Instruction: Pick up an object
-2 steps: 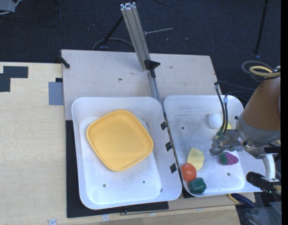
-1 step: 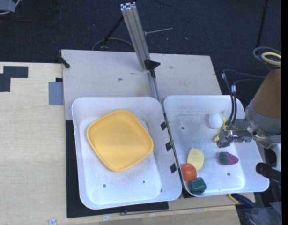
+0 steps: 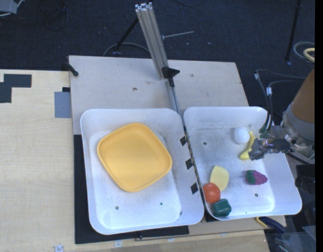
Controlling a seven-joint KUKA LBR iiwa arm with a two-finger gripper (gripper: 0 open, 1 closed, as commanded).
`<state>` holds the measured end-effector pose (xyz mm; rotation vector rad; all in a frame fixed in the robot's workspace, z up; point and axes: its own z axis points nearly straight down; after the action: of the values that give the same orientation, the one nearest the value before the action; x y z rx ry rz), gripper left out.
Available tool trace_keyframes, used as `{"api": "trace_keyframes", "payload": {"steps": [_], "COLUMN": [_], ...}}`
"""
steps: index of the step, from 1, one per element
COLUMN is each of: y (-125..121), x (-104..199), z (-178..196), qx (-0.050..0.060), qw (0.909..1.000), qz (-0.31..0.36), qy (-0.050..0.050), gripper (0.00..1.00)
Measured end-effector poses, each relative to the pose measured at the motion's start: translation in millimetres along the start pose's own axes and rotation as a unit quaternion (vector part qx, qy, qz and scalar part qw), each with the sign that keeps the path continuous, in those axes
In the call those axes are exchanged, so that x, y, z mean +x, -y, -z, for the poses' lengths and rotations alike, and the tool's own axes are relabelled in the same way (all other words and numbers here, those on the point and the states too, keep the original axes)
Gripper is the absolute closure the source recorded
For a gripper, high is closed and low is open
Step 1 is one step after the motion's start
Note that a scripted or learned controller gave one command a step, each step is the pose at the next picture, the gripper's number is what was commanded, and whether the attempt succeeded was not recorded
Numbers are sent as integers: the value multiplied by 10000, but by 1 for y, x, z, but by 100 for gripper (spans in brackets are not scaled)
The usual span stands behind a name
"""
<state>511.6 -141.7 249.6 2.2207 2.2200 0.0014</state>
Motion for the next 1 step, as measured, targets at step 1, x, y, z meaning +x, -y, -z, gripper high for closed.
{"api": "trace_keyframes", "payload": {"steps": [1], "y": [-15], "x": [58], "z": [-6], "qx": [12], "qw": [10000], "qz": [14], "qy": [-1], "gripper": [100]}}
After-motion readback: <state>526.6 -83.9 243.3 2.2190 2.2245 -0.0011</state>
